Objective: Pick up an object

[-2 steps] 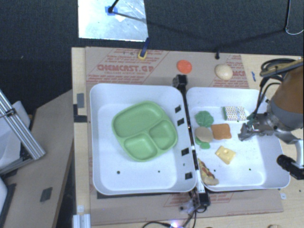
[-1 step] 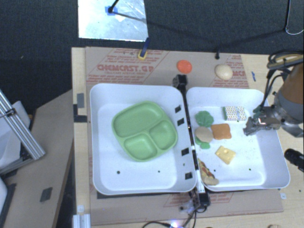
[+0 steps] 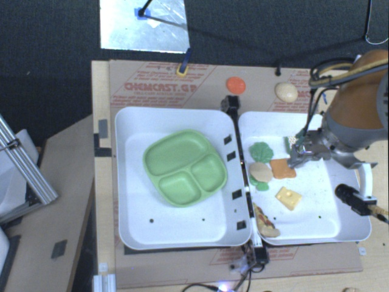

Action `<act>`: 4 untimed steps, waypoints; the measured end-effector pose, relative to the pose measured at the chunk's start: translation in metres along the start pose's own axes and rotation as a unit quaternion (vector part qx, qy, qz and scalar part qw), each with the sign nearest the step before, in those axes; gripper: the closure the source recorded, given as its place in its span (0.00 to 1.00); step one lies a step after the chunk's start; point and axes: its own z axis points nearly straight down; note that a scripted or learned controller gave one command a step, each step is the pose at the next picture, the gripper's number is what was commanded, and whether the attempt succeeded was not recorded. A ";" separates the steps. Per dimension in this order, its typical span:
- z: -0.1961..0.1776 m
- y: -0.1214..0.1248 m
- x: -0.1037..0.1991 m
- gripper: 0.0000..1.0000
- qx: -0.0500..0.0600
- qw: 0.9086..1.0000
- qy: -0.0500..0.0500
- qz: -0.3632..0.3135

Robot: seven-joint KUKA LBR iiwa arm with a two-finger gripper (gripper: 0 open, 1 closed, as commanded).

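In the right bin [image 3: 316,224] lie several toy foods: a green leafy piece [image 3: 261,151], an orange flat piece [image 3: 282,168], a beige round piece [image 3: 261,173] on a small green one, a yellow cheese wedge [image 3: 288,198] and a pizza-like slice [image 3: 265,221] near the front left corner. My gripper [image 3: 298,155] hangs low over the right bin, just right of the orange piece and close to its upper edge. Nothing shows between its fingers.
The left bin [image 3: 130,224] holds a green divided plate [image 3: 185,168]. Behind the bins on the cardboard sit an orange round object [image 3: 236,86] and a beige egg-like object [image 3: 286,92]. The right half of the right bin floor is bare.
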 end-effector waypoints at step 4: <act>-0.015 0.018 0.124 1.00 0.000 1.000 -0.001 0.004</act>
